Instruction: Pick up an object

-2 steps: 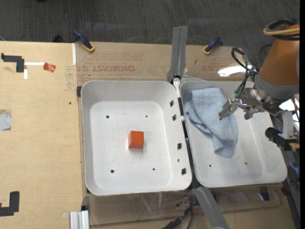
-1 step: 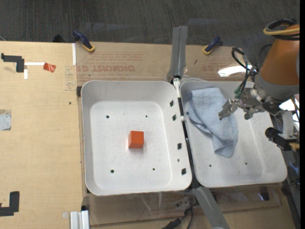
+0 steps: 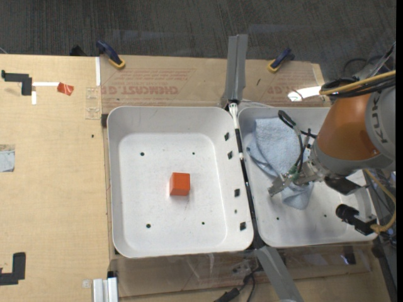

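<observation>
Orange block (image 3: 180, 184) — well left of end effector (image 3: 281, 185)

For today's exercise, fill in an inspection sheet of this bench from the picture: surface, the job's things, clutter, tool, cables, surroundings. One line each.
Surface: two white bins side by side, left bin and right bin, on a cardboard sheet.
Job's things: orange block lies near the middle of the left bin; pale cloth lies in the right bin.
Clutter: nothing seen.
Tool: tool hangs over the right bin by the cloth; grip state unclear.
Cables: dark cables run along the arm's wrist.
Surroundings: clamps hold the cardboard's far edge; wooden board at left.
</observation>
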### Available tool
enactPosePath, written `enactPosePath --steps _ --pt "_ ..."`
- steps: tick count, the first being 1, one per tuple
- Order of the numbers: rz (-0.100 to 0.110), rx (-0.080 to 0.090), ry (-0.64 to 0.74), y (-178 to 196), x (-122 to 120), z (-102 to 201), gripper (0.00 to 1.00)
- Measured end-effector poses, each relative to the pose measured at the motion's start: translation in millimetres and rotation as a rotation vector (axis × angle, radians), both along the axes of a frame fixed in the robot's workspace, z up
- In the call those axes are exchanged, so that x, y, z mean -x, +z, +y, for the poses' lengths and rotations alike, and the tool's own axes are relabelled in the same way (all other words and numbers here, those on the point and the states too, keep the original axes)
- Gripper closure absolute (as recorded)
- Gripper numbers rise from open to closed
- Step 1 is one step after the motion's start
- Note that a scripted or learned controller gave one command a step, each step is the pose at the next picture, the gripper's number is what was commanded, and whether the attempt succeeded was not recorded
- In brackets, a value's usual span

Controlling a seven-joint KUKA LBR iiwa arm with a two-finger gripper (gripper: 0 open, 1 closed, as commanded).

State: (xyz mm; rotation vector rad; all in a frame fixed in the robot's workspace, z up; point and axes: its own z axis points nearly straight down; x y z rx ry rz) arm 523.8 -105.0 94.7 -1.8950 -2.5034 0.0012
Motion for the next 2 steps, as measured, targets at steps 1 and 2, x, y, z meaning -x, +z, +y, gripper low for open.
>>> enactPosePath --steps 1,2 --pt "0.000 0.000 -0.005 8.7 -0.2 -1.3 1.00" --pt "-0.002 0.002 -0.086 96.9 -49.6 36.3 1.00"
